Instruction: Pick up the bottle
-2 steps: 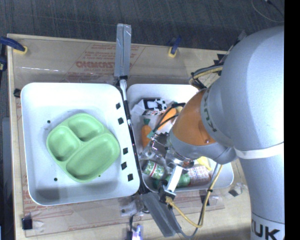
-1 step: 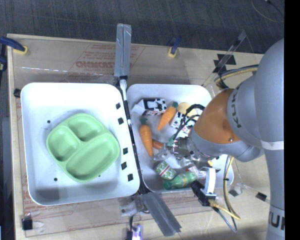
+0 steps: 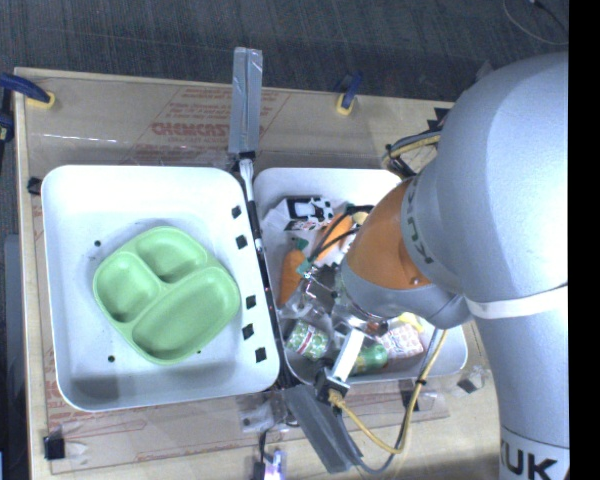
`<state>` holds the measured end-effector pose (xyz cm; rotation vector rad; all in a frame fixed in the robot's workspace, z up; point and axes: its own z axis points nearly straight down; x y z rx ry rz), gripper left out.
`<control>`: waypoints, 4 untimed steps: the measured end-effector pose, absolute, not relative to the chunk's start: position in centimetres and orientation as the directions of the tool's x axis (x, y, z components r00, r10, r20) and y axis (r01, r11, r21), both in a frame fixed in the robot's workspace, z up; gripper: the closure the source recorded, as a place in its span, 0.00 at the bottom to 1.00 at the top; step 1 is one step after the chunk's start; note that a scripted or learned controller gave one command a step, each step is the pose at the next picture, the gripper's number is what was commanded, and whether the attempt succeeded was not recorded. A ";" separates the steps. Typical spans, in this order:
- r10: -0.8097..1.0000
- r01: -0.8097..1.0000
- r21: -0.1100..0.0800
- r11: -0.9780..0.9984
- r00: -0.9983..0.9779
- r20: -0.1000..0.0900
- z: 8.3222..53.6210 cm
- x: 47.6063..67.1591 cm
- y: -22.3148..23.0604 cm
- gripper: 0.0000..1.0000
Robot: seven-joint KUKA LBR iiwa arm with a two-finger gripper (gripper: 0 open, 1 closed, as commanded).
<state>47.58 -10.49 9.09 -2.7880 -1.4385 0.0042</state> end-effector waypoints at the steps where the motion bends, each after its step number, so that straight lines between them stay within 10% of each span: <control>1: 0.965 0.965 -0.004 -0.263 0.263 0.000 13.5 47.5 -17.4 0.00; 4: 0.965 0.965 -0.004 -0.263 0.263 0.000 13.5 47.5 -17.4 0.00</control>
